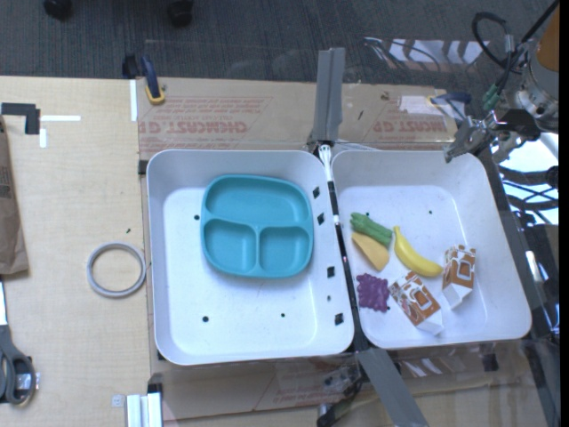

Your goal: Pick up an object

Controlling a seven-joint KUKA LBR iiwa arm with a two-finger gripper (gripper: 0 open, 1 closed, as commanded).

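Observation:
The right bin (462,203) holds several small items. A green vegetable (371,228) lies on a yellow-orange wedge (373,253), with a banana (414,255) just to their right. A purple bunch of grapes (373,292) lies near the bin's front left. Two orange-and-white cartons (418,302) (460,275) sit at the front right. My gripper (468,137) hangs over the far right corner of this bin, above the rim and well apart from all the items. Nothing shows in it.
The left bin (178,318) carries a teal divided plate (258,226). A metal bar (329,96) runs up from between the bins. On the bench to the left lie a tape ring (116,269) and scissors (13,376). Cables (498,38) hang near the arm.

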